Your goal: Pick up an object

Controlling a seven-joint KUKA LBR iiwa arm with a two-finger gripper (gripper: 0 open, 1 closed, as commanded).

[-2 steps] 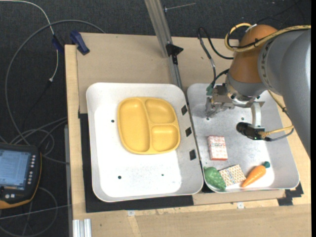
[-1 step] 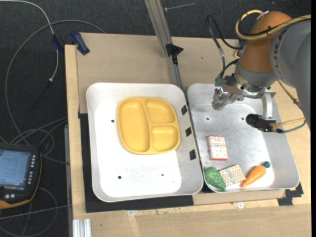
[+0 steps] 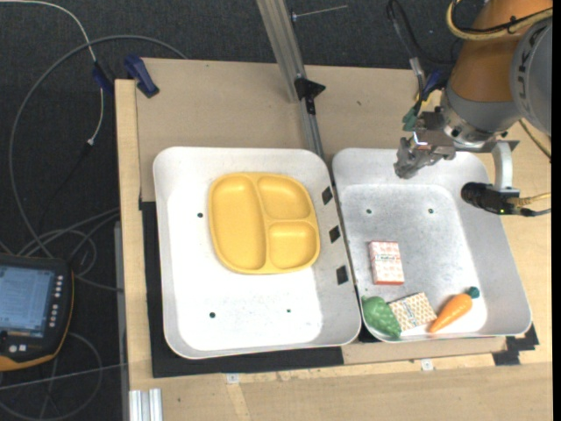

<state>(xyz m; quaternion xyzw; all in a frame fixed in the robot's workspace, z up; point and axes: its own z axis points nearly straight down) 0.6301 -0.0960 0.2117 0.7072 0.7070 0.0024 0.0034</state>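
Grey metal forms the claw (image 3: pixel 412 163) we see at the upper right, hanging over the far edge of the right bin (image 3: pixel 438 226). We cannot tell how the claw is set, because it is small and dark from this height; no object sits in it. Above it rises the arm (image 3: pixel 491 60), with a broad orange band over the wrist, reaching in from the right side of the bench (image 3: pixel 219 86).

Below the claw, the right bin is a shallow white tray with a speckled floor. Its objects lie well apart from the claw, toward the near end. We see a small pink and white box (image 3: pixel 387 262) lying flat near the middle of the bin. Nearer the front edge lie three things in a row: a green toy vegetable (image 3: pixel 380 316) at the left corner, a small patterned packet (image 3: pixel 413 310) just beside it, and an orange toy carrot (image 3: pixel 452 311) with a green tip, tilted, at the right.

To the left, touching side by side, sits the second white bin (image 3: pixel 245 323). In it rests a yellow divided plate (image 3: pixel 263 222) with three compartments, set toward the far half of that bin.

Past the bench on the left, we see a handheld control pendant (image 3: pixel 31 310) with a lit screen, resting on dark carpet among thin cables (image 3: pixel 53 174). A slanted metal pole (image 3: pixel 280 33) crosses the top of the bench toward the gap between the bins.
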